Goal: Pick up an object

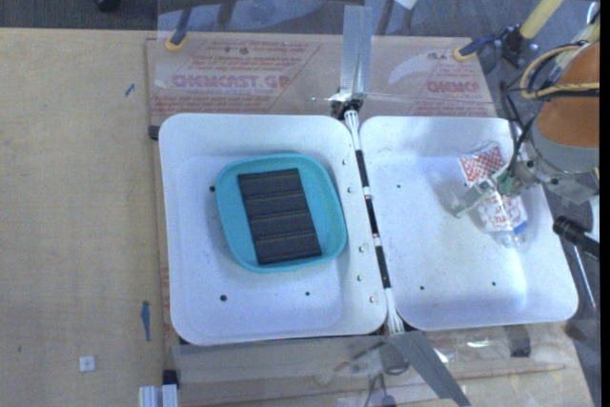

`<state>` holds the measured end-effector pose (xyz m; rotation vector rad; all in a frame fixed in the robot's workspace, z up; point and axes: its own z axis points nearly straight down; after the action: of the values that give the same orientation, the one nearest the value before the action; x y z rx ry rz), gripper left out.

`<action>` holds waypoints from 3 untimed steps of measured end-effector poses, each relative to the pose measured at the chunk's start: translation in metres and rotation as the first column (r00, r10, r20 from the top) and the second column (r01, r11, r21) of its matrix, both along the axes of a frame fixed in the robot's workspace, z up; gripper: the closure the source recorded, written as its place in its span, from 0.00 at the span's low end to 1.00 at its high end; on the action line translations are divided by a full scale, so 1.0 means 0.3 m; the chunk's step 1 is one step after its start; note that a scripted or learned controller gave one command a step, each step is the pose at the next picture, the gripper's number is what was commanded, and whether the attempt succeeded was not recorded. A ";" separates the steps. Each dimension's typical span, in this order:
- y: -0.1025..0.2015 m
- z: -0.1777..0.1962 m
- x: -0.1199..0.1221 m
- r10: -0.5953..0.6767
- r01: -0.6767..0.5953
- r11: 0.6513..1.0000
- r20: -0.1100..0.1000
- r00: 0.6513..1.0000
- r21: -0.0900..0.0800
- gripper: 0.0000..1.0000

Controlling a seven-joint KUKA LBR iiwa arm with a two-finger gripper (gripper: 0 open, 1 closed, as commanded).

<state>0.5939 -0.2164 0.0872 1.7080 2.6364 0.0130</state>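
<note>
A crumpled clear plastic packet with red-and-white checked print (488,191) lies in the right white bin (448,300), towards its far right. The end effector (510,178) sits over it, seemingly touching; its opening cannot be told. A teal tray holding a dark ribbed block (278,213) rests in the left white bin (191,300).

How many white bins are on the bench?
2. The left bin has a teal tray holding a dark ridged block; the right bin has a crinkly wrapper.

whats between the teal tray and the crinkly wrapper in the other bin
In the camera view, between the teal tray and the wrapper lie bare white floor of both bins and the divider where the bins' rims meet.
</note>
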 end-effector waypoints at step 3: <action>0.097 0.002 -0.087 -0.097 0.097 0.995 0.002 0.995 -0.008 0.00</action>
<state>0.5678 -0.1873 0.0879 1.8310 2.5451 0.0034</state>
